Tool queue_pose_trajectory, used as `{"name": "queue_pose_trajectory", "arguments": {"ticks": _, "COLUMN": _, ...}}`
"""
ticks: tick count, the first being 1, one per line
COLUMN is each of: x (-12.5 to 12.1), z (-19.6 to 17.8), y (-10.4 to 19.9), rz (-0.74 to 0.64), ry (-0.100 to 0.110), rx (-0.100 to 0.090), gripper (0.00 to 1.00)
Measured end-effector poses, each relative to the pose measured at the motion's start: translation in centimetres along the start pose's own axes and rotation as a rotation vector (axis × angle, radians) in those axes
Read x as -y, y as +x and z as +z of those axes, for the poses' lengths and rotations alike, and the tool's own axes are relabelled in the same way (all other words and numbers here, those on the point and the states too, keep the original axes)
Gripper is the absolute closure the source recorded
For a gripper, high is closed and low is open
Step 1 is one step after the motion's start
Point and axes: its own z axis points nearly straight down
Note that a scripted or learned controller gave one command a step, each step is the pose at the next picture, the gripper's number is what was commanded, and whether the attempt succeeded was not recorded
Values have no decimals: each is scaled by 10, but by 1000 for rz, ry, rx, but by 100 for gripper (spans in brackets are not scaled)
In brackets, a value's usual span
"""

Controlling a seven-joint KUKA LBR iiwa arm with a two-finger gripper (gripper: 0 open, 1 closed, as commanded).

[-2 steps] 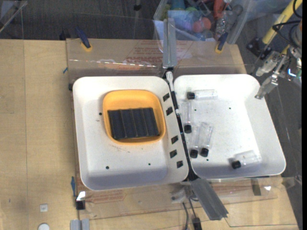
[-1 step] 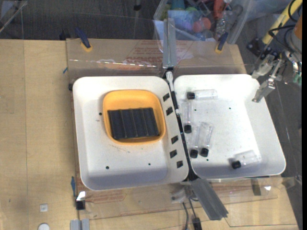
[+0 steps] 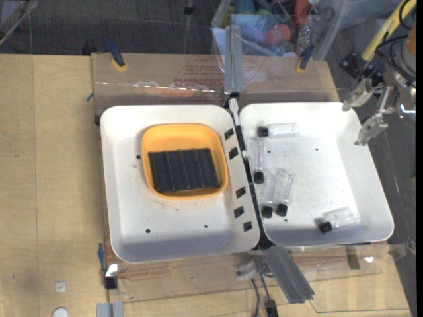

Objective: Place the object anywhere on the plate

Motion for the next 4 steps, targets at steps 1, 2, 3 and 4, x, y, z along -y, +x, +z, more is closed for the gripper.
{"name": "queue_pose_trajectory", "arguments": {"ticks": 1, "x": 1, "z": 10, "y": -8, "rz": -54, "ry": 1, "rx": 3, "gripper": 0}}
{"name": "queue_pose_trajectory", "arguments": {"ticks": 2, "x": -1, "z": 4, "y": -9, "rz": -157, "ry": 2, "rx": 5, "gripper": 0}}
{"name": "queue_pose_trajectory", "arguments": {"ticks": 3, "x": -1, "z": 2, "y": -9, "rz": -268, "ry": 2, "rx": 5, "gripper": 0}}
{"name": "queue_pose_trajectory", "arguments": {"ticks": 4, "x": -2, "z": 0, "y": -9, "rz": -403, "ry": 2, "rx": 4, "gripper": 0}}
